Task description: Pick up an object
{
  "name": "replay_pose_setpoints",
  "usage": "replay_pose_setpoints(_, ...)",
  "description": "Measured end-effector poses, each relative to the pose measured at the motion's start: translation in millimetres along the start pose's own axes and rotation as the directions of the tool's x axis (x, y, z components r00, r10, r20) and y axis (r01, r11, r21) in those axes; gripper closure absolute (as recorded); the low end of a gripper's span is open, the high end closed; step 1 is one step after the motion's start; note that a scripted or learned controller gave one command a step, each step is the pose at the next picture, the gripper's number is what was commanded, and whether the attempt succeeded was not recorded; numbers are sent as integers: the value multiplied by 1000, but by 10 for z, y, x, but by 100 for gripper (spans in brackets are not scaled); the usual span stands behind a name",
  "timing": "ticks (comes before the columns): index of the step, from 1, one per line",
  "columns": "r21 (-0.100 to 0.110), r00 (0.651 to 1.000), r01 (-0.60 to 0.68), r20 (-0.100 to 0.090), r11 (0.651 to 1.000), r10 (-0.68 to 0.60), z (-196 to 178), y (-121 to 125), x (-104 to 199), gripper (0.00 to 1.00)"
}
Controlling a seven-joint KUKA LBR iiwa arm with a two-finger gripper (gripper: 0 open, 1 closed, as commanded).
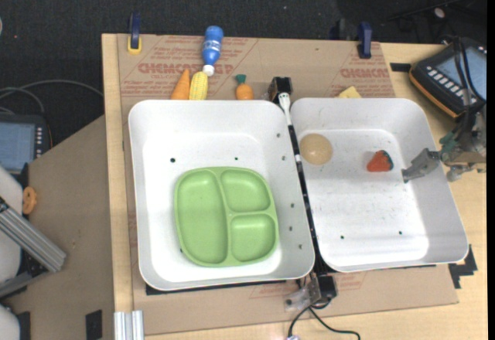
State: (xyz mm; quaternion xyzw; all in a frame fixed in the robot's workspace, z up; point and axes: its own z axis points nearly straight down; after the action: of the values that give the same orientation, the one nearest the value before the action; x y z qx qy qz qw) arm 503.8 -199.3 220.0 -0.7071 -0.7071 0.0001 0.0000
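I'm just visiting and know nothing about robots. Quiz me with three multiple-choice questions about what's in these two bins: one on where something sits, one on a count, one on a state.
1. Where does the green divided plate lie?
A. in the left bin
B. in the right bin
C. on the floor

2. How many compartments has that plate?
A. two
B. three
C. five

3. What is the state of the red strawberry toy?
A. lifted above the bench
B. lying in the right bin, apart from the gripper
C. resting on the green plate

Answers:
1. A: it sits on the left bin floor.
2. B: one long section and two smaller ones.
3. B: it rests on the bin floor, with white floor between it and the gripper.
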Motion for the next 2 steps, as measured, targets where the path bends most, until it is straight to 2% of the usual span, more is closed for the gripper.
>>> replay_pose_setpoints(1, -6, 1000, 4, 4, 1000, -3, 700, 786, -252, 0)
replay_pose_setpoints(2, 3, 1000, 3, -2, 1000, -3, 1390, 1017, -92, 0)
